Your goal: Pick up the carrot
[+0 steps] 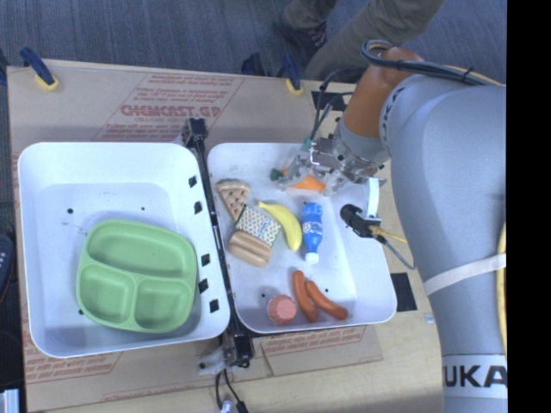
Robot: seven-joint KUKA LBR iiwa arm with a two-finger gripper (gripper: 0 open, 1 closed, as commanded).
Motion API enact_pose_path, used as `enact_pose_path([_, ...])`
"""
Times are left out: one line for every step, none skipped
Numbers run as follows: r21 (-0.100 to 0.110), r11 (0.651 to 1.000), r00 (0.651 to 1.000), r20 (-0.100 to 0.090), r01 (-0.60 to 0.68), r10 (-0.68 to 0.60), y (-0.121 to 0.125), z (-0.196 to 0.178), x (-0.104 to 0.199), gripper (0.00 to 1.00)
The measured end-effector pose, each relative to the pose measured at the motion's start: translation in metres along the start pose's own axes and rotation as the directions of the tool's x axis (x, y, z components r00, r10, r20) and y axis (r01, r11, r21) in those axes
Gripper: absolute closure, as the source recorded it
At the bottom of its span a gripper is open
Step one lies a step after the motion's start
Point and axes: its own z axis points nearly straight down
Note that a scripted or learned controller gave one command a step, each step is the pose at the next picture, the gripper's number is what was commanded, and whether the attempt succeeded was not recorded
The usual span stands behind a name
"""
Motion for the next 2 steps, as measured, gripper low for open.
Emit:
enact_pose_path([0.014, 1.0, 1.0, -0.005, 0.006, -0.006, -0.0017, -0.0091, 0.0029, 1.0])
enact_pose_path([0.017, 1.0, 1.0, -0.005, 0.007, -0.007, -0.0024, -0.0085, 0.0028, 0.0])
